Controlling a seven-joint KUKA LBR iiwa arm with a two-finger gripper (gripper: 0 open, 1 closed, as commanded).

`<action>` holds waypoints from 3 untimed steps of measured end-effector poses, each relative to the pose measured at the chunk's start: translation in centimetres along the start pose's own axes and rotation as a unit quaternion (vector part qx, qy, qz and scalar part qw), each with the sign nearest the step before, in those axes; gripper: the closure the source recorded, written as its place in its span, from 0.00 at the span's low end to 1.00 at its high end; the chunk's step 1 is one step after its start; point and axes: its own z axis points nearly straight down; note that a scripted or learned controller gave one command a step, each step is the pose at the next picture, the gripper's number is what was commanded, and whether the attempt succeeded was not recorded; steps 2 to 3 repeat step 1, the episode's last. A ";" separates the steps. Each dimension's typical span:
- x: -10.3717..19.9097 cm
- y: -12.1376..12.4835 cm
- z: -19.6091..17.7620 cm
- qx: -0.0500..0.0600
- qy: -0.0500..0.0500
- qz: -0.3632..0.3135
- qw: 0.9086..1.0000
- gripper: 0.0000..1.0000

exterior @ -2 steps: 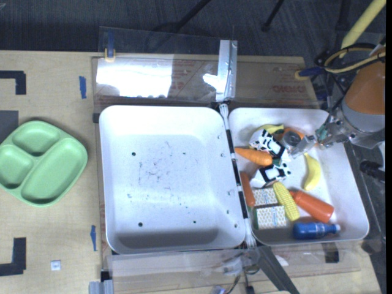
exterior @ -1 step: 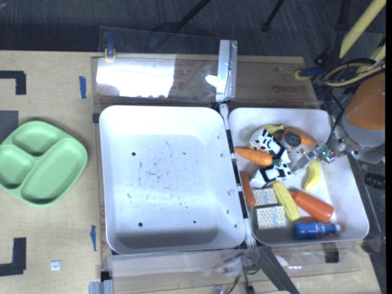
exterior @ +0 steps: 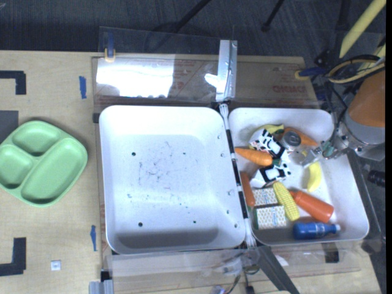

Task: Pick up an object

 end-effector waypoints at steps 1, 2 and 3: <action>12.5 4.5 -8.6 0.004 0.001 -0.021 1.000 1.00; 12.5 4.5 -8.6 0.004 0.001 -0.021 1.000 1.00; 12.5 4.5 -8.6 0.004 0.001 -0.021 1.000 1.00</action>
